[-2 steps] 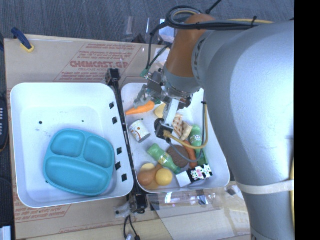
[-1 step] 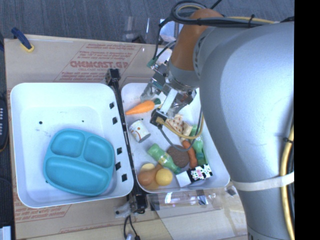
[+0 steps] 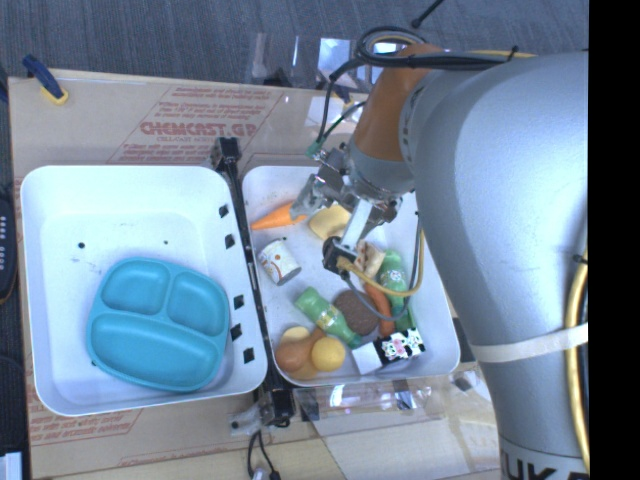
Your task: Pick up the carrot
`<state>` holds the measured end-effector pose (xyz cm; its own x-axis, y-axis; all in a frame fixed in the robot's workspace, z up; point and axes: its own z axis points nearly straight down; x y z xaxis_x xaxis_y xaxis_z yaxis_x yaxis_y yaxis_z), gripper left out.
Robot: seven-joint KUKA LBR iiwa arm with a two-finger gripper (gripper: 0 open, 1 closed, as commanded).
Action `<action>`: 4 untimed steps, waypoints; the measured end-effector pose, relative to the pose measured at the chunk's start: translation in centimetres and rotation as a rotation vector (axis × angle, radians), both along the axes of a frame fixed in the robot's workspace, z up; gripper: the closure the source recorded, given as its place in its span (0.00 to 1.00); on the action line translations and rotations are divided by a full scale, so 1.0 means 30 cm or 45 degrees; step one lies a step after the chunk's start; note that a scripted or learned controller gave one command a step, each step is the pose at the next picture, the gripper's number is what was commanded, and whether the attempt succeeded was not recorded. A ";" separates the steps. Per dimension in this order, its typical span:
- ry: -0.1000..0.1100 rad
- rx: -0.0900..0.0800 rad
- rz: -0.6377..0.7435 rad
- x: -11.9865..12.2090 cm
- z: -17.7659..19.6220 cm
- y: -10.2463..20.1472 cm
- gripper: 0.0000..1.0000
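Your claw (image 3: 322, 225) hangs low in the right bin (image 3: 440, 340), fingers apart, one tip just beside the carrot (image 3: 272, 217), gripping nothing.

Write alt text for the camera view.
A grey robot arm's pincer hangs over the right bin of toy food, near an orange carrot. The left bin holds a blue divided plate.

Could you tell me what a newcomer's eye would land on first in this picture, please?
Probably the big grey arm filling the right side, its pincer low over the right bin of jumbled toy food. Next, the blue divided tray alone in the left bin, and the orange carrot beside the pincer.
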<state>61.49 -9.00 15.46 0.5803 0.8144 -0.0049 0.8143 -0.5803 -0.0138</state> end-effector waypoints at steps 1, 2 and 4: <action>-0.006 0.000 -0.022 0.095 -0.210 0.004 0.00; 0.008 -0.005 -0.578 -0.014 -0.216 -0.041 0.00; -0.002 -0.012 -0.934 0.001 0.126 0.033 1.00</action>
